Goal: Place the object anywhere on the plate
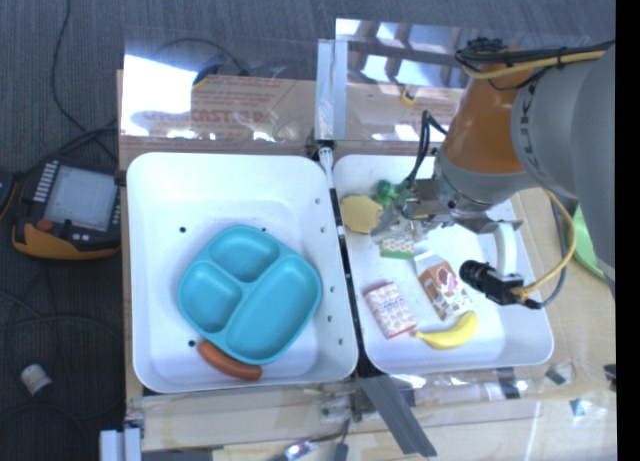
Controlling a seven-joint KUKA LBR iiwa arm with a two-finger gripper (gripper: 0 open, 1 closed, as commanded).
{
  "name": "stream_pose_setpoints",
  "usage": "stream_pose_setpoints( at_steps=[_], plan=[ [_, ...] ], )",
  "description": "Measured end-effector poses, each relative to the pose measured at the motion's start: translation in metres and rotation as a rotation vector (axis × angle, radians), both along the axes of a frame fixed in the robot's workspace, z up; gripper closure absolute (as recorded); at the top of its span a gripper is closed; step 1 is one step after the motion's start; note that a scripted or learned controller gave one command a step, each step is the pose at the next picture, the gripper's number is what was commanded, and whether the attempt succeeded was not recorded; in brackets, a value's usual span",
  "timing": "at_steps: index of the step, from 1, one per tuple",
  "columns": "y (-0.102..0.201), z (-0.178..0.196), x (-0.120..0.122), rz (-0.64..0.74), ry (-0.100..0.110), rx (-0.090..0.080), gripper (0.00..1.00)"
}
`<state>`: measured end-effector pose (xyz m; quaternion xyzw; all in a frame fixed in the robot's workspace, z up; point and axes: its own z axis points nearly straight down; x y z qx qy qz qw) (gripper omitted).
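A blue three-compartment plate [250, 292] lies in the left bin [160, 189]. An orange-brown sausage [229, 361] rests on the bin floor just below the plate's front edge. My gripper [403, 217] hangs low over the upper left part of the right bin [530, 334], right above a pale green-patterned packet [399, 245]. Beside the gripper sit a yellow round piece [360, 213] and a small green item [384, 190]. Whether anything is held is hidden by the wrist.
The right bin also holds a reddish snack packet [389, 308], a brown-and-white packet [444, 287] and a banana [449, 331]. A black and yellow cable fitting [492, 281] hangs off the arm. A divider wall [340, 249] separates the bins.
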<state>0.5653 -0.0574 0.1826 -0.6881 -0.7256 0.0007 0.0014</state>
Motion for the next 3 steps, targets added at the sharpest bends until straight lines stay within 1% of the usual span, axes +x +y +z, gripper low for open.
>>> stream_pose_setpoints(
  at_steps=[1, 2, 3],
  plan=[
    [0.059, 0.000, 0.019, 0.083, 0.001, -0.002, 1.00],
    [0.141, 0.000, -0.034, 0.250, 0.001, -0.001, 1.00],
    [0.141, 0.000, -0.034, 0.249, 0.001, 0.000, 0.00]
  ],
)
